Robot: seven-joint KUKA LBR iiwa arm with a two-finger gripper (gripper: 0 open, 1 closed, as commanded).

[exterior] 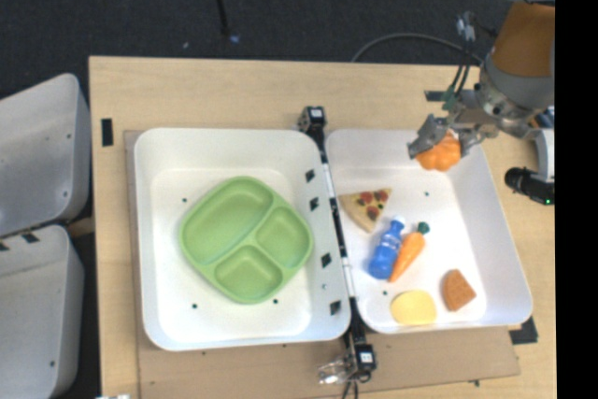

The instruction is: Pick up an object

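Note:
My gripper (445,139) hangs over the back right corner of the right bin (486,229). A round orange fruit (440,155) sits between its grey fingers (423,138), which are shut on it, and it looks lifted just off the bin floor. Lower in the same bin lie a pizza slice (367,206), a blue bottle (385,250), a carrot (408,255), a yellow lemon-like piece (413,306) and a brown bread piece (458,290).
The left bin (163,313) holds a green divided plate (246,238). A ridge with black clips (329,229) separates the two bins. A cable (402,42) loops over the bench behind the right bin. White chairs (37,163) stand at the left.

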